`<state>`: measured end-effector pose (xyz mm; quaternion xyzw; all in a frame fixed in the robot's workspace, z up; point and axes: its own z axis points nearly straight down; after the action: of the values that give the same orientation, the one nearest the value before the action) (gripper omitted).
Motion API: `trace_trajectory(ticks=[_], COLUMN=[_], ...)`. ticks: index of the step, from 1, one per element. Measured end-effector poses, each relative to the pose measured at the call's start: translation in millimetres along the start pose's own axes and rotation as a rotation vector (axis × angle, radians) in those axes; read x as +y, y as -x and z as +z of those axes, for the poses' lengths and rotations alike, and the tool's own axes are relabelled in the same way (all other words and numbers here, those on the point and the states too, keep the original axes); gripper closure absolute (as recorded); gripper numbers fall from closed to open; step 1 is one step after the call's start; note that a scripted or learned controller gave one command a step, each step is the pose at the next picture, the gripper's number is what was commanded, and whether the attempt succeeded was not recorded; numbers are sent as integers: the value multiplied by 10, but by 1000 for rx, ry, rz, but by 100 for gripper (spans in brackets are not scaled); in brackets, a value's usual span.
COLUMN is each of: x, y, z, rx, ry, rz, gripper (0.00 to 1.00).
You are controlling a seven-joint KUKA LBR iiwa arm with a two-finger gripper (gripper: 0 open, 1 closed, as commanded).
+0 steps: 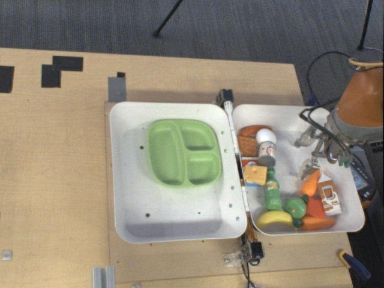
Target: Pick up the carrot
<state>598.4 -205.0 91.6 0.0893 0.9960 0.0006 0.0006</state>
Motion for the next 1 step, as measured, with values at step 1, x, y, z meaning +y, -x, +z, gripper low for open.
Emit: trace_trajectory(ticks=[1], x=[411], y=[-172], z=[45], rx=[-7], ry=[-2], rz=[-418], gripper=[0])
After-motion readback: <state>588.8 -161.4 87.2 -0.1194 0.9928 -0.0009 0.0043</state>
